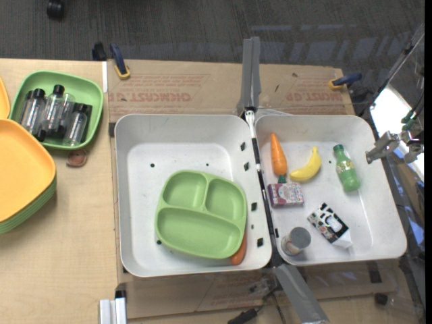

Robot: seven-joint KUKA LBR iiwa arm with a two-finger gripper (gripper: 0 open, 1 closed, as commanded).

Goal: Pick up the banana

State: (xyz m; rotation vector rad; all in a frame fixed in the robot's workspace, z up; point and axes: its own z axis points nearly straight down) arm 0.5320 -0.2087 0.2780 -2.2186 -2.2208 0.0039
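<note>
Banana (pixel 306 167): right bin (pixel 378 245), between carrot (pixel 278 155) and bottle (pixel 347 169).
My claw (pixel 378 150): bin's 3 o'clock rim; grip state I cannot tell.
Approach: probably straddle mid-curve.

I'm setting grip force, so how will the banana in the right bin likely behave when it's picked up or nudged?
The banana looks smooth and glossy, so it may slip between hard fingers. Its curved shape lying flat suggests it would spin or rock if pushed, not roll far. It lies close to the carrot, so a nudge could knock that.

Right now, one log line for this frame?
phase: approach | gripper: at right bin right rim | banana: lying in right bin, between carrot and green bottle, not held
</note>
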